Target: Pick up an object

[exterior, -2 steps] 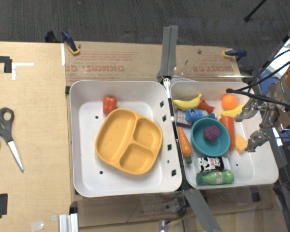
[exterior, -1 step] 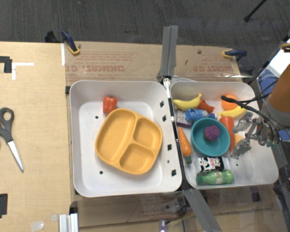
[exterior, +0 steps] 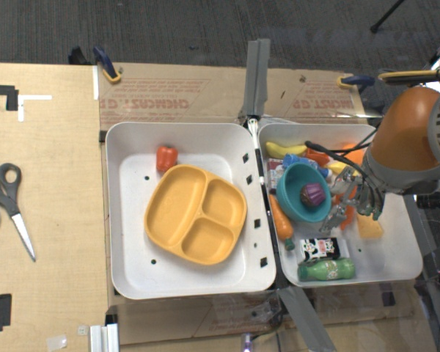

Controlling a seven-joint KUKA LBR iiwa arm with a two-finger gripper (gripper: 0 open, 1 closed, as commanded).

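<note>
Two white bins (exterior: 125, 218) sit on the desk (exterior: 44, 196). Over the cluttered right one hangs the tool (exterior: 350, 205) — whether it grips anything, I cannot tell. Nothing looks lifted yet.

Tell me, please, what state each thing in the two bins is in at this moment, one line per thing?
yellow divided plate: upright, lying in the left bin, compartments bare.
red toy: lying in the left bin beside the plate's far edge.
teal bowl: tilted, in the right bin.
purple toy: resting inside the bowl.
green bottle: lying on its side.
tool: low over the right bin, beside the bowl.
</note>
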